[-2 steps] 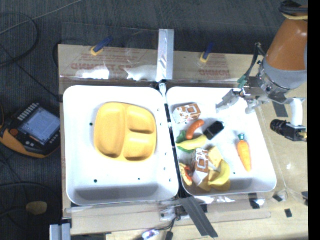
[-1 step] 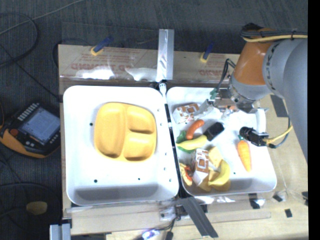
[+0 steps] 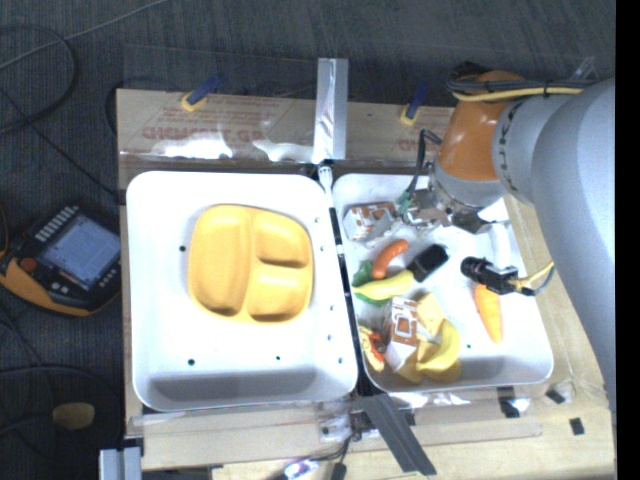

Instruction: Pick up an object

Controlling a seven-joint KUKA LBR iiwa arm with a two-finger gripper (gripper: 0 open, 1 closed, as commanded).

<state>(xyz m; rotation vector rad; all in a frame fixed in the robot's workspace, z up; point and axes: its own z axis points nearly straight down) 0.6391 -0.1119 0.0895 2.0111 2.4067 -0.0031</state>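
While nothing hangs from the arm, the pick counts as not yet made, and every item lies in the bins; grasp and lift remain.

Right bin (image 3: 530, 366), near edge: a banana (image 3: 440, 353), smooth yellow and curved, heaped with a small printed carton (image 3: 405, 320) and other crowded pieces too tangled to name. Glossy toy plastic, by the look.

Right bin, right-hand side: a carrot (image 3: 488, 311), orange, tapered to a point toward the near edge, lying loose and well apart from the heap.

Right bin, middle: a yellow-green curved piece (image 3: 385, 286), a red-orange sausage-shaped piece (image 3: 390, 254) and a small black block (image 3: 428, 260), all close together, some touching.

Right bin, far left corner: a crinkled printed packet (image 3: 368, 218), flat and soft-looking.

End effector (image 3: 430, 208): low over the far part of the right bin, beside the packet and just beyond the black block. Dark, small and partly masked by the wrist; whether it is spread or pressed together cannot be told. No item is seen between its parts.

Left bin (image 3: 160, 358): white, shallow, rounded corners, holding a yellow tray (image 3: 250, 261), matte, moulded into three compartments.

Surface (image 3: 150, 118), far edge: bare board under clear film.

Likeliest targets, as a judgement: packet, black block or sausage-shaped piece.
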